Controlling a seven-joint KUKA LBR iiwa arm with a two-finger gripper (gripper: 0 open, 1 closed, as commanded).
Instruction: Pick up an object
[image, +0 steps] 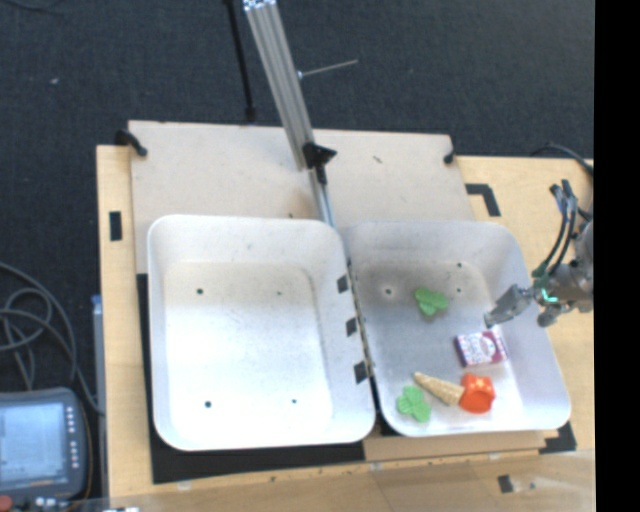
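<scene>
The gripper (528, 308) hangs over the right bin's (400, 250) right rim, fingers apart, nothing between them. Just below it in that bin lies a pink carton (480, 347) — then an orange piece (477, 393), a cone (437, 388) and two green shapes (431, 300).

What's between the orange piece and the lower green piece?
The tan cone, lying tip toward the green piece, wide end against the orange piece, in the camera view.

arm: entering from right, low | gripper (527, 306): pointing left, holding nothing
</scene>
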